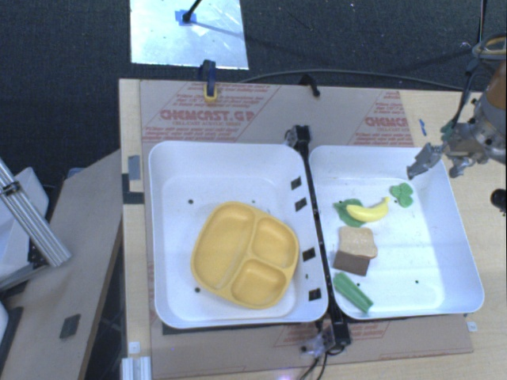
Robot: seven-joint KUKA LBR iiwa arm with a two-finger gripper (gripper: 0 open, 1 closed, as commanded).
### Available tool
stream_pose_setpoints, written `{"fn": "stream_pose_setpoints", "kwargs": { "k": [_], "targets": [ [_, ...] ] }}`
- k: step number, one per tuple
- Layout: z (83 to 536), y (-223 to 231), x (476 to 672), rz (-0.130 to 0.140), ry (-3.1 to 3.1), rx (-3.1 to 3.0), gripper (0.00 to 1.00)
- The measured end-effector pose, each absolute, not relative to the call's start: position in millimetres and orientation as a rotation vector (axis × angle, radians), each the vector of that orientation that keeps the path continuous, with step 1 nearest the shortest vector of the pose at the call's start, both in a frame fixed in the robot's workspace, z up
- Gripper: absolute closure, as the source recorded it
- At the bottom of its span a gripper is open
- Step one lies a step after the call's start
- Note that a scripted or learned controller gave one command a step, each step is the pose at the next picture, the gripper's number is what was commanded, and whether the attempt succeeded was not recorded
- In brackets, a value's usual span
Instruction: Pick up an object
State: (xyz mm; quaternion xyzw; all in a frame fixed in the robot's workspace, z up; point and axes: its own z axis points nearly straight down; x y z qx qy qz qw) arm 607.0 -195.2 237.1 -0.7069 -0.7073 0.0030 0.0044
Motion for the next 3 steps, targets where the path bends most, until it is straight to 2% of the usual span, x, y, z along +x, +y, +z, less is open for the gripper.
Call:
{"fn": "stream_pose_setpoints", "kwargs": {
  "k": [1,3],
  "targets": [
    [245.0,-194.5,609.5,-0.001,-2.227,-2.219,0.0],
    [128.9,-197.4,623.6,0.001,-2.226,-2.216,0.0]
  ]
}}
